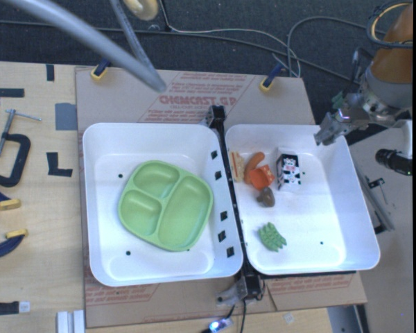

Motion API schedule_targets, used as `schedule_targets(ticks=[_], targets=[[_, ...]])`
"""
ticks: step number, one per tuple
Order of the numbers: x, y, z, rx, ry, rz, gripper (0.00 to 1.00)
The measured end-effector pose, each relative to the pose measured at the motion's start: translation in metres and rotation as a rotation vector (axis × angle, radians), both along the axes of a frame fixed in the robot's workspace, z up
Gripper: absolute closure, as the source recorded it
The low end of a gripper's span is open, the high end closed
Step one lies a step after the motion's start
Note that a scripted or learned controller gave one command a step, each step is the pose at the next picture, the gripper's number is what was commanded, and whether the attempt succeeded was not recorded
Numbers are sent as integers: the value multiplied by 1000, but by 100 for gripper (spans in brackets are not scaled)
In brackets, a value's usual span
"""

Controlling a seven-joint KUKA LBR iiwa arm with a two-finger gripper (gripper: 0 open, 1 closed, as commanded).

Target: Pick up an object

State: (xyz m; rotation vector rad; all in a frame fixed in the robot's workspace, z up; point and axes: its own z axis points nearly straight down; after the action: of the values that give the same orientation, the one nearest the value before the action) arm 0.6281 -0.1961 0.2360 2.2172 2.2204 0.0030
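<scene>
In the right bin [347, 207] lie several small objects: a black-and-white cow toy [288, 171], an orange piece [258, 177] with a reddish sausage shape [254, 161] beside it, a brown-grey lump [265, 198] and a green leafy piece [272, 236]. The left bin [100, 144] holds a green divided plate [166, 205]. My gripper [327, 134] hangs over the right bin's upper right rim, to the right of the cow toy and apart from every object. Its fingers are small and dark against the rim.
A black divider with clips [222, 186] runs between the bins. Clamps [10, 159] lie on the wooden bench at the left. Yellow clips [268, 83] pin the cardboard sheet at the back. Cables [312, 40] cross the dark floor behind.
</scene>
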Motion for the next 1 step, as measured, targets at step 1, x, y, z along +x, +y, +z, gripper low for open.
schedule_targets(ticks=[1], targets=[[-11, 55, 7, 2, 4, 4, 100]])
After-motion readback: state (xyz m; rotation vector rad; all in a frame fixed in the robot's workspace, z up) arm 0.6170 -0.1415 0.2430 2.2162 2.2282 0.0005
